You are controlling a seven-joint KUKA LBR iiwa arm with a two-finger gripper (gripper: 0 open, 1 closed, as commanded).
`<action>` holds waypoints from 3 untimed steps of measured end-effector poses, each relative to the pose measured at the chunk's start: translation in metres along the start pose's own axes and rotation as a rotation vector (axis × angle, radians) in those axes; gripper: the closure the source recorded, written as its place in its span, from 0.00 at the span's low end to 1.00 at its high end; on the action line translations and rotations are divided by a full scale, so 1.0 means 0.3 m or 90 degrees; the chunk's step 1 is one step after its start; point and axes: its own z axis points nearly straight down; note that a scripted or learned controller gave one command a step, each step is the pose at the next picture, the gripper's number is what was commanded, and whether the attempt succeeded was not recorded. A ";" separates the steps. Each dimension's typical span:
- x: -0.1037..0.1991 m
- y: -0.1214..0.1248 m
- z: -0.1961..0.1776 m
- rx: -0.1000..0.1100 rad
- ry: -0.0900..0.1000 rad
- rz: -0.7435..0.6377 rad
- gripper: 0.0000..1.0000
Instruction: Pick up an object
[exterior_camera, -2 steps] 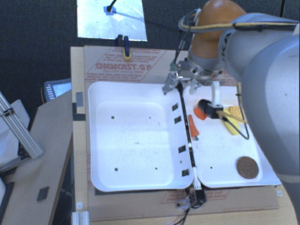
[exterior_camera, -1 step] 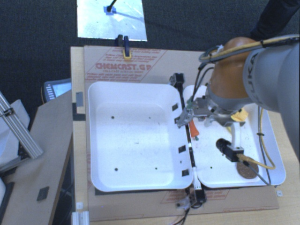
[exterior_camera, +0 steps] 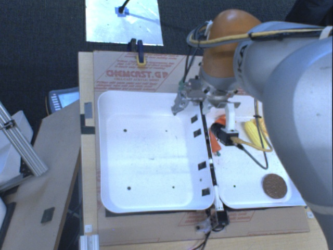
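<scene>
Counter (exterior_camera: 88, 139): two white bins side by side. Right bin (exterior_camera: 244, 191): corn cob (exterior_camera: 253, 130), orange piece (exterior_camera: 220, 121), brown disc (exterior_camera: 274, 186) near its front corner. Left bin (exterior_camera: 112, 119): bare floor. My hand (exterior_camera: 200, 99): over the bins' far dividing rim; grip state, cannot tell.

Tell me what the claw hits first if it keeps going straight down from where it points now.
Probably the rim where the two bins meet: the claw hangs about over that edge. Depth is unclear from this slanted view.
</scene>
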 end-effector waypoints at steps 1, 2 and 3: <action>-0.253 -0.191 -0.520 -0.002 -0.001 0.009 0.00; -0.092 -0.135 -0.141 0.008 0.000 0.002 0.00; -0.124 0.023 0.012 0.005 -0.001 0.004 0.00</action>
